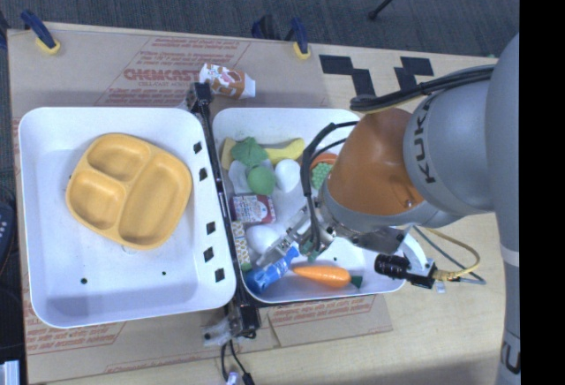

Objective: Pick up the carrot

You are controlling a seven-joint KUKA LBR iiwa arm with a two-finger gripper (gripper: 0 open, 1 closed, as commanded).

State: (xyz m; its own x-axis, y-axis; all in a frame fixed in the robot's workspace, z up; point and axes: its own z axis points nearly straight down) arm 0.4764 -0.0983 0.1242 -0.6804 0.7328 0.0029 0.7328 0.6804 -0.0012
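Yellow plastic is catching the eye first: a sectioned plate [129,190] is lying in the left bin [44,286], tilted a little, with nothing else sharing that bin. Just beyond the bins' far rims, a small brown and white packet [227,80] is lying on the bench [441,330]. A black clamp strip [214,207] is running down the seam where the two bins are meeting.

The right bin [265,117] is holding a crowd of things: a green leafy toy [252,164] against a yellow piece [287,147], a white egg-like shape [287,173], a red and white packet [253,209], and a blue wrapper [272,270] at the near wall. The carrot [323,275] is lying on its side along that near wall, just right of the blue wrapper, its green end pointing right.

The end effector [300,242] is hanging just above the carrot, close to its orange tip, and I cannot tell how it is set. The orange band [375,167] and grey arm [459,145] are looming over the bin's right half.
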